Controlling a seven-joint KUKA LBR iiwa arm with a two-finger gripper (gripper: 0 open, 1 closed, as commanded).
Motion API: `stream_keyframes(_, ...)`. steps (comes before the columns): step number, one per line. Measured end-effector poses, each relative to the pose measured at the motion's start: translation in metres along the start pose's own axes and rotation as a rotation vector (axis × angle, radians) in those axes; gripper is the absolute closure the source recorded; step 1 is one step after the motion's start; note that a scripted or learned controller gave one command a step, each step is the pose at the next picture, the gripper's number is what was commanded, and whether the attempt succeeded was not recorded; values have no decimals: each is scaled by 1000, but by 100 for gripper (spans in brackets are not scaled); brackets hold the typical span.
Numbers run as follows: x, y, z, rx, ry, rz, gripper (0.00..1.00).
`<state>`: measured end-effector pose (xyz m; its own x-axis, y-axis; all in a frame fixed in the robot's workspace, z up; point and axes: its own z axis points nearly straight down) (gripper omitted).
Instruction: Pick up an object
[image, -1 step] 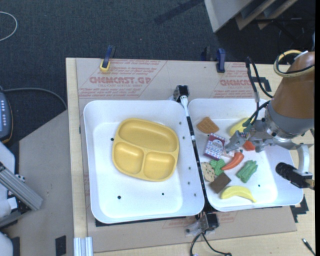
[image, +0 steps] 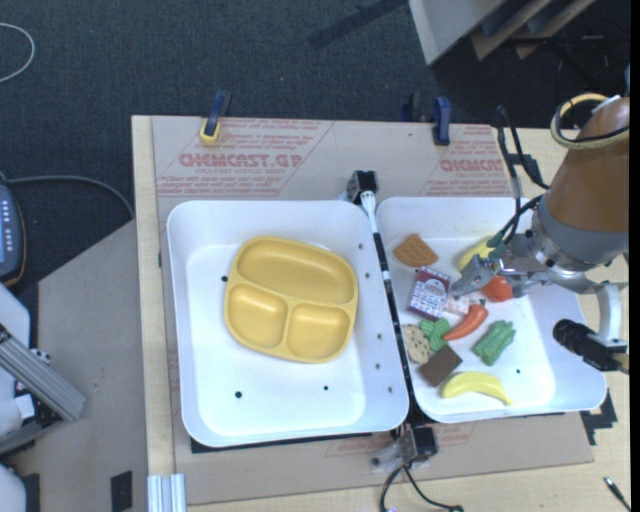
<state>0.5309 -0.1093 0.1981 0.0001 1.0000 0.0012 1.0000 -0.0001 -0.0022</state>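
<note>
Poised low over the right bin (image: 560, 400), gripper (image: 478, 276) among crowded toy food (image: 470, 322) — presumably seeking a graspable piece; finger state impossible to tell.

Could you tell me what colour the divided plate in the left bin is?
The divided plate is yellow, seen clearly in the camera view.

Light is even and fairly bright, falling from above. The two white bins (image: 200, 400) read almost blown out, with little surface detail. The yellow tray (image: 290, 298) casts a thin, soft shadow toward 6 o'clock. The dark carpet (image: 120, 60) at 11 o'clock stays dim and grainy. Focus is soft overall; small items beside the arm (image: 590, 190) at 3 o'clock look smeared, their edges unclear.
</note>
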Motion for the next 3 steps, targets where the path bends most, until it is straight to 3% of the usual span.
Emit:
stream_keyframes(2,2,-8,113,0,1,2,0)
stream_keyframes(3,1,-6,99,-7,-1,2,100)
